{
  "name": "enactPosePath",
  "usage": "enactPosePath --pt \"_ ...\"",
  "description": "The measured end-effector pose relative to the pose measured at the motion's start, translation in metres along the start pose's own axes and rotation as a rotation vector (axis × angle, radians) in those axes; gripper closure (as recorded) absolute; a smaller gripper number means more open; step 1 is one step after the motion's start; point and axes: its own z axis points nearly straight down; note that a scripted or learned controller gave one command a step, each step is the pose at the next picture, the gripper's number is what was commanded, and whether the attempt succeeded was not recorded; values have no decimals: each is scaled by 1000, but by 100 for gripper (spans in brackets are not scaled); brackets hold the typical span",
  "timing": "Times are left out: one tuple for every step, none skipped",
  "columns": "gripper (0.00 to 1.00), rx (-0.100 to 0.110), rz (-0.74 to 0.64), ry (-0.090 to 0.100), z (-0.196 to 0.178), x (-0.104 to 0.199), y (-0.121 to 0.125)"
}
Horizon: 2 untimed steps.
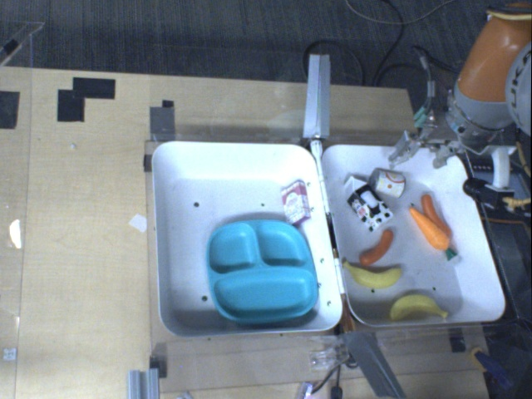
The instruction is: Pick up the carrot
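The carrot (431, 225) is orange with a small green end and lies at a slant in the right part of the right bin (482, 306). A redder piece lies against its upper side. My gripper (421, 151) hangs over the far edge of that bin, up and slightly left of the carrot and well apart from it. Its two fingers (402, 150) are spread open and nothing is between them.
The right bin also holds a black-and-white toy (368, 201), a small round object (389, 182), a red sausage (377, 246) and two bananas (373, 274) (417, 307). In the left bin (179, 223) lie a blue divided tray (262, 269) and a small packet (295, 200).
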Motion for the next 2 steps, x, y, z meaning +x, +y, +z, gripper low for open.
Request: enactPosePath --pt "0 -4 -249 -2 96 -52 -29" --pt "100 -13 -251 -5 83 -52 -26"
